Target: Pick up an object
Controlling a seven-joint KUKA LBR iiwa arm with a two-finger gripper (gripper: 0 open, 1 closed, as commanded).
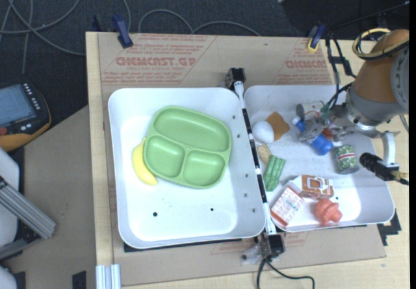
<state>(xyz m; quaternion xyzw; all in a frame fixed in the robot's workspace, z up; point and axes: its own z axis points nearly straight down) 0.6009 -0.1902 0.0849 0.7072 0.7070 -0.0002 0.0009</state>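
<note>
Nearest the camera, a red toy (327, 211) and snack packets (287, 205) lie along the right bin's (374, 210) front edge. Gripper (316, 130) is low over the blue object (322, 145), just in front of it; whether it is spread or pinched I cannot tell.

Dark carpet floor (195, 2) strewn with grey cables (39, 2) surrounds the brown paper-covered bench (195, 54).
</note>
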